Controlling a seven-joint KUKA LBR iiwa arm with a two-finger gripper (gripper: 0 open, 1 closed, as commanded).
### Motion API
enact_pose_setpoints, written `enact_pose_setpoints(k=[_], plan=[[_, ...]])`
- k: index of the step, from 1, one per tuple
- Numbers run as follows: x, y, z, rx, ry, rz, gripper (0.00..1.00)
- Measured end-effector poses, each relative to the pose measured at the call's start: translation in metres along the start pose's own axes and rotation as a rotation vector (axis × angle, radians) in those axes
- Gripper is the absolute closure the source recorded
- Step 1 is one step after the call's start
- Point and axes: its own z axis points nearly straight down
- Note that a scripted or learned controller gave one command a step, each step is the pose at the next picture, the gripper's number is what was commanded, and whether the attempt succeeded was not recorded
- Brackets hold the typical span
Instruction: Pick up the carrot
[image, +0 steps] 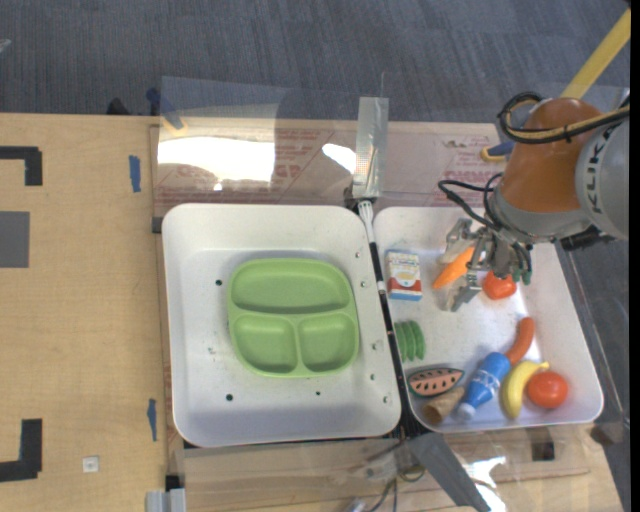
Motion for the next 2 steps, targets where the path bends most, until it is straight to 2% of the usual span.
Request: enact_pose_setpoints(k=[1,2], plan=[[-0.004,0.002,-0.015,0.001,-0.013,-0.003,1.0],[0.044,-0.027,-0.003,0.002,-0.005,-0.331,1.0]])
